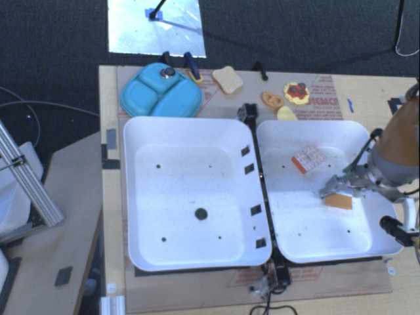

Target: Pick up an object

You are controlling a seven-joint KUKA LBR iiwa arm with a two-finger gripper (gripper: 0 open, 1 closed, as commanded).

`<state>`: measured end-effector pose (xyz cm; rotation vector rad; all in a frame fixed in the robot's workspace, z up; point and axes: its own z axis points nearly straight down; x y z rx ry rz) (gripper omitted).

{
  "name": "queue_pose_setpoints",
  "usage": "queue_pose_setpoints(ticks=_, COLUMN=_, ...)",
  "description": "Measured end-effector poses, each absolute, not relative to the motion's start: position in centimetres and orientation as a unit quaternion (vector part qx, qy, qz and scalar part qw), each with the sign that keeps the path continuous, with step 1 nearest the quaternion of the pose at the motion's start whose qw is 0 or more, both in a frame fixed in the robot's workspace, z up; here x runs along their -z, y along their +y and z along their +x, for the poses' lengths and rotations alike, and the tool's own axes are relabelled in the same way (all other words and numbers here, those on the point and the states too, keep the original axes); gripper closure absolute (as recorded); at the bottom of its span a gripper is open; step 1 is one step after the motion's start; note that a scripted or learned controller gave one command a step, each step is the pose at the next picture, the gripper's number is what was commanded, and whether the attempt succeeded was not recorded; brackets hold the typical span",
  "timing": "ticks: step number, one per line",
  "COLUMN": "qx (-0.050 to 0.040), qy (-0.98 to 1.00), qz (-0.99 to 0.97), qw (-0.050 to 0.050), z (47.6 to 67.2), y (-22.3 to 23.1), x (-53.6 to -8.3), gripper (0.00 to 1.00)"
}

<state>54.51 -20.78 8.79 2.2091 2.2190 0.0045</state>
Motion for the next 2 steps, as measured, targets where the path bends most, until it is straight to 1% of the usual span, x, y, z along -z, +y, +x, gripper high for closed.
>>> queue_pose_setpoints(ticks=1, qx=-0.0031, qy=0.708, qz=0.706, qw=0.010, z=54.6, y=-20.9, x=-10.0, gripper=1.00)
queue_pose_setpoints(ticks=2, qx=-0.0020, qy=0.710, qz=0.704, qw=0.005, z=58.1, y=-15.2, x=-8.7, gripper=1.00)
